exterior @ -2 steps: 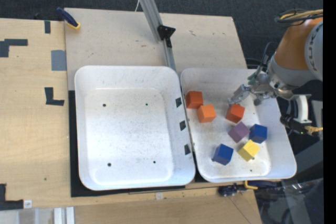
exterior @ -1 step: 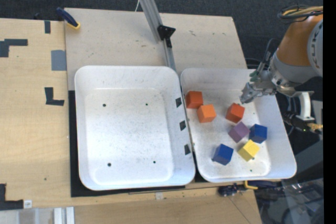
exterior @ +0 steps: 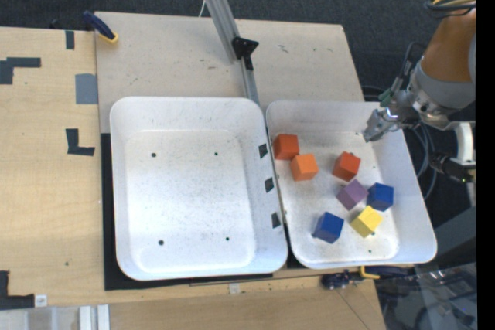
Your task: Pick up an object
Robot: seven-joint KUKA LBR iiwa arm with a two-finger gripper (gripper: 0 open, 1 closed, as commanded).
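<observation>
gripper (exterior: 374, 127) over right bin (exterior: 325, 113) (seven blocks)

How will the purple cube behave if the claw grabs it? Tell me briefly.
The purple cube looks rigid with flat faces, so it probably slides rather than rolls. It sits tight against a blue cube and near the yellow cube, so closing on it may nudge those. It seems small, likely light.

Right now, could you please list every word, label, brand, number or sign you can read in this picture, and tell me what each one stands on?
None can be read.
The coloured blocks, such as the orange block and the blue block, show plain faces.
The right bin and left bin carry small dark specks, no lettering.
The dark tape pieces on the bench are shapes, not text.
</observation>
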